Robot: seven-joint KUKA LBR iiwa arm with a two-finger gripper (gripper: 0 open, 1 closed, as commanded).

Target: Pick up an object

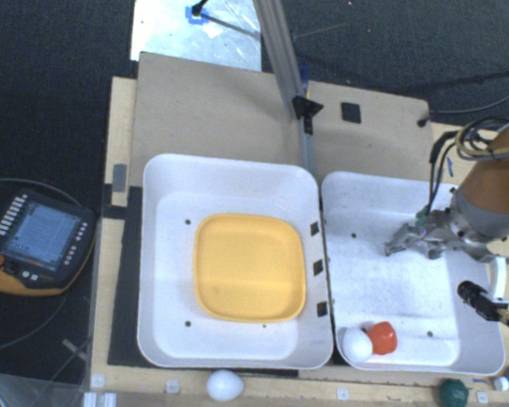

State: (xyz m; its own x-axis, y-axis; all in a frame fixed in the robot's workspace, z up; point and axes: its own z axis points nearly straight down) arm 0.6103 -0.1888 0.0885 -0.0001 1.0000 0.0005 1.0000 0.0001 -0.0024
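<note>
In the right bin (402, 349) a small red-orange object (383, 337) lies near the front left corner, touching a white ball (357, 344) beside it. A square yellow plate (250, 267) lies flat in the middle of the left bin (165, 234). My gripper (411, 241) hangs low over the back of the right bin, well behind the red object and apart from it. Nothing shows held in it.
The grey arm with its orange band (502, 183) comes in over the right bin's far right corner, and a black fitting (482, 301) juts over the right wall. A white egg (224, 385), a green ball (453, 393) and a teach pendant (31, 242) lie outside the bins.
</note>
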